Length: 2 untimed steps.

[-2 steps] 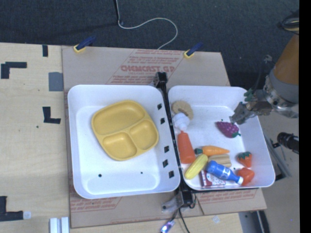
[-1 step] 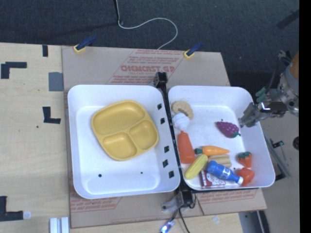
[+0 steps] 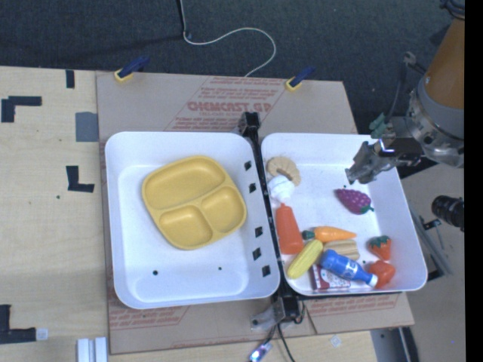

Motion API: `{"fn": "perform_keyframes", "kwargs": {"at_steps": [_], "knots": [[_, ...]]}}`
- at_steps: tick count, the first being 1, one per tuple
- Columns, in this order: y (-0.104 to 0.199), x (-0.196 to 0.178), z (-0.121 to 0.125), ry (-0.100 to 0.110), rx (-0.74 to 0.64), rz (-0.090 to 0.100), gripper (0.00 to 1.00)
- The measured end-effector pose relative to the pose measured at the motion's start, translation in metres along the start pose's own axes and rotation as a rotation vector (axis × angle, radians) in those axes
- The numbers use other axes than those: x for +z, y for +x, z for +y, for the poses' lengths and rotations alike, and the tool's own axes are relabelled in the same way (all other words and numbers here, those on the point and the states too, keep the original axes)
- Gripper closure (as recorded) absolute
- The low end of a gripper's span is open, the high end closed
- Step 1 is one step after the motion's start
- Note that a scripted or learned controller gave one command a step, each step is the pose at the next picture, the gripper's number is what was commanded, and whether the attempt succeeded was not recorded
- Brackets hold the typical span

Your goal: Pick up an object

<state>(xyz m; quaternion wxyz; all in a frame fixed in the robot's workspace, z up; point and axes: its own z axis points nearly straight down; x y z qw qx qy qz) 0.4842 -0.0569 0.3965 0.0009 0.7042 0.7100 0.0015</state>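
Camera view, end effector (image 3: 362, 169) above right bin (image 3: 404, 202), near purple grapes (image 3: 353, 200) — grip state unclear, nothing seen held

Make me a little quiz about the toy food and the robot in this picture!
1. True or false: the yellow tray lies in the same bin as the purple grapes.
2. Which toy lies nearest the gripper? A) corn cob B) purple grapes C) blue bottle
3. Fill in: the yellow tray has ___ compartments.

Key:
1. False; the tray is in the left bin, the grapes in the right bin.
2. B
3. three
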Motion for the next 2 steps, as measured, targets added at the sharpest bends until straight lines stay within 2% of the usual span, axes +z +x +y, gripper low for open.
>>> {"fn": "perform_keyframes", "kwargs": {"at_steps": [1, 2], "knots": [[0.05, -0.025, 0.0, 0.002, 0.002, 0.0, 1.0], [0.134, -0.076, 0.001, -0.001, -0.003, 0.001, 1.0]]}}
